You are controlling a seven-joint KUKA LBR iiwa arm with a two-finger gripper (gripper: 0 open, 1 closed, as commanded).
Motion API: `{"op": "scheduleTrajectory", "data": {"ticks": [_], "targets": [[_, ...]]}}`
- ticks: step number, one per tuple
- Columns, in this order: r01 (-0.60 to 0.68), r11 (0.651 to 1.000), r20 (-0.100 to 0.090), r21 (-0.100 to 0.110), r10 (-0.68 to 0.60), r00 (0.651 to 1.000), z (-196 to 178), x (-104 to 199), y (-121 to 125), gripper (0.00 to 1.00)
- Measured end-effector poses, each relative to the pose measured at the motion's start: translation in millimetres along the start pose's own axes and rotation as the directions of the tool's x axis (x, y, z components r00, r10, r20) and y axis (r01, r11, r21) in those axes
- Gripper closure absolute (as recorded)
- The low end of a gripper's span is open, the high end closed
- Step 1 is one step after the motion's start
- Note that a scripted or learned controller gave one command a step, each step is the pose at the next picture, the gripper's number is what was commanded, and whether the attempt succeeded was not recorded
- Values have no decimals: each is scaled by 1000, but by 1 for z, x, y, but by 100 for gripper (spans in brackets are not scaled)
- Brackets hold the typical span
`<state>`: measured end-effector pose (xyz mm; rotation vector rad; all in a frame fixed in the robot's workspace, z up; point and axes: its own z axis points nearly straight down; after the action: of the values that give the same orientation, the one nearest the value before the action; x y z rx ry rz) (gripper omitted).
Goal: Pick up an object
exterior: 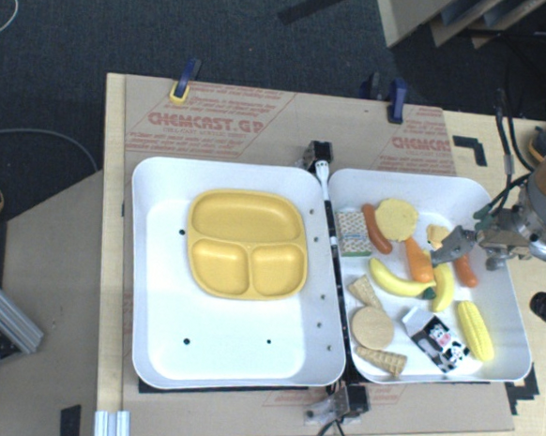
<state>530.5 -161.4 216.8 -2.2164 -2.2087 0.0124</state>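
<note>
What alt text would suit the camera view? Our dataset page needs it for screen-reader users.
A grey arm's end effector hovers over the right white bin, among toy food including a yellow plastic banana. The left white bin holds a yellow three-compartment plate.

A yellow 3-compartment tray (248,242) lies in the left bin (151,334); the gripper (461,244) hovers over toy food in the right bin (511,358).

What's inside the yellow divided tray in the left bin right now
Nothing shows in the yellow divided tray: its three compartments look bare. The tray sits in the left bin, and it covers the bin floor beneath it, so that part can't be checked.
</note>
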Motion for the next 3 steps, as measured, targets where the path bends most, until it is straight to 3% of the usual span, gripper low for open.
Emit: {"op": "scheduleTrajectory", "data": {"ticks": [1,3], "targets": [[4,1000,3,-14,-4,1000,-7,0,3,0],[3,1000,0,-7,-3,1000,99,-5,-1,0]]}}
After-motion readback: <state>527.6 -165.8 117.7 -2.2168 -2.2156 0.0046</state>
